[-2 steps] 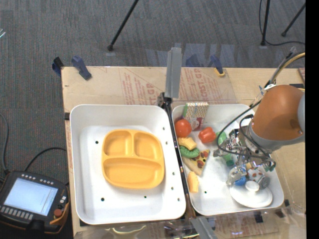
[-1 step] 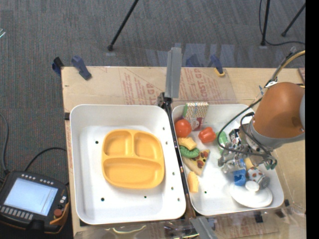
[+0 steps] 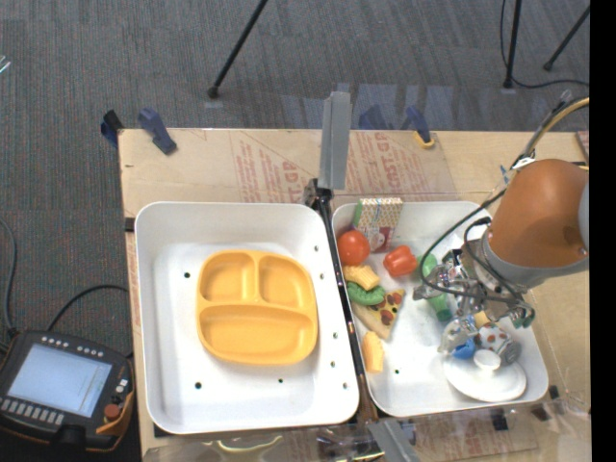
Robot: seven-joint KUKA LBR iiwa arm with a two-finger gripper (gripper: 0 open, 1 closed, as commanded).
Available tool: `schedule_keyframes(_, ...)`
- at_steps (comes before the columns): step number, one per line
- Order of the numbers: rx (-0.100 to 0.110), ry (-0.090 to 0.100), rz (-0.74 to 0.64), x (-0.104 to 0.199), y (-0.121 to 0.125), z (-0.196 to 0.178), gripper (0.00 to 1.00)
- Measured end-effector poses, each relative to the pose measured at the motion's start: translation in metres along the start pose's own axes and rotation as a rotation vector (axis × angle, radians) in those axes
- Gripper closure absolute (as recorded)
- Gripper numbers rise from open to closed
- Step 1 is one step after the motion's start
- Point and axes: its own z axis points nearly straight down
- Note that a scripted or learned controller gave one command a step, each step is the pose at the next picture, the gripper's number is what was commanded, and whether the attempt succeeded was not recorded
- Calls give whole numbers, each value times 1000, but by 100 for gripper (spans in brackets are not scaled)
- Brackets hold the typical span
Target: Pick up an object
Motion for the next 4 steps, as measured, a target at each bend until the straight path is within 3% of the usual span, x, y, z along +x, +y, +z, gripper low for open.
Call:
schedule_keyframes(1, 0, -4, -2, -2, 1, -10, 100)
schedule_keyframes(2, 6, -9, -69, -20, 26, -133, 100)
schedule_keyframes(3, -6, 13, -257, 20, 25, 0, 100)
schedule_keyframes(4, -1, 5, -258, 17, 24, -4, 0)
